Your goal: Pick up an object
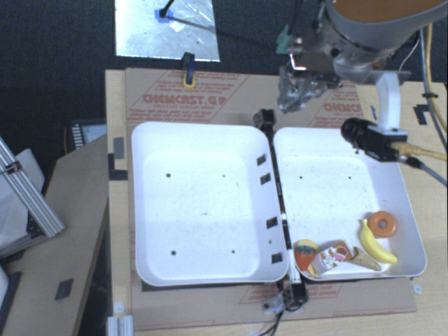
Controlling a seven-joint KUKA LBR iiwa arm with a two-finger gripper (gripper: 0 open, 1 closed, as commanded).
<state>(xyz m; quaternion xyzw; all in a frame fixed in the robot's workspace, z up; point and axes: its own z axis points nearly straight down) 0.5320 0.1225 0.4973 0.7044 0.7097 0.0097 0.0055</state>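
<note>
Brown cardboard sheet [210, 93] at upper centre reads "CHEMCAST". The curved yellow banana [376, 246], lower right, runs upper-left to lower-right. Whether the grey gripper [299, 95] is spread or closed, I cannot tell.

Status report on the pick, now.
Gripper high above right bin's far edge, holding nothing seen. Banana, orange ring, packet in near corner. Path unobstructed.

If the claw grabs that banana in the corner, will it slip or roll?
The banana looks like smooth toy plastic, so it may slip between hard fingers. Its curved shape probably rocks or pivots rather than rolls away. It lies against the orange donut and near the bin wall, so a push would likely jam it there.
</note>
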